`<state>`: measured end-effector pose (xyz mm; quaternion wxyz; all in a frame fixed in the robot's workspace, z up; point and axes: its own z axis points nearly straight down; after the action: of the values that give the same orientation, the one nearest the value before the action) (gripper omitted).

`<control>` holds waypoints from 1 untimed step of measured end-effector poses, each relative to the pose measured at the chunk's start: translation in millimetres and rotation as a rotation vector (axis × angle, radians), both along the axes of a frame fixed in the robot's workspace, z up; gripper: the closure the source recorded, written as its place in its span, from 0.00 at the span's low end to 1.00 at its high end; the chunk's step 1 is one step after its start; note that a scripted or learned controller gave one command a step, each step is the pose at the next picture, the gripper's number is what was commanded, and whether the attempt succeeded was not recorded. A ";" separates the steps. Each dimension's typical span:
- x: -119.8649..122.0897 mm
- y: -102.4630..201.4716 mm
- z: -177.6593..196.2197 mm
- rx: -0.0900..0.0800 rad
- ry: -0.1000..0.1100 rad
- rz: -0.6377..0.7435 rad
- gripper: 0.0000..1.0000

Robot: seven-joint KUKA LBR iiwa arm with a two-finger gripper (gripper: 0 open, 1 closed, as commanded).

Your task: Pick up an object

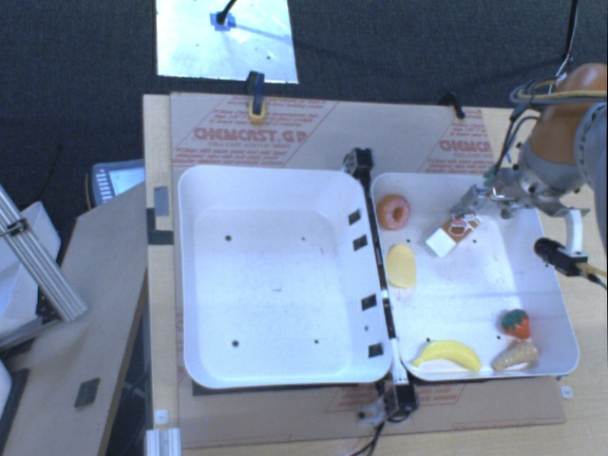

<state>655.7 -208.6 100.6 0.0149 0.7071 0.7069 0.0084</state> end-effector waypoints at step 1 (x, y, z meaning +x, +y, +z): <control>20.3 2.7 -2.3 0.010 0.016 0.005 0.00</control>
<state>676.1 -205.8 98.2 0.0055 0.7055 0.7086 0.0063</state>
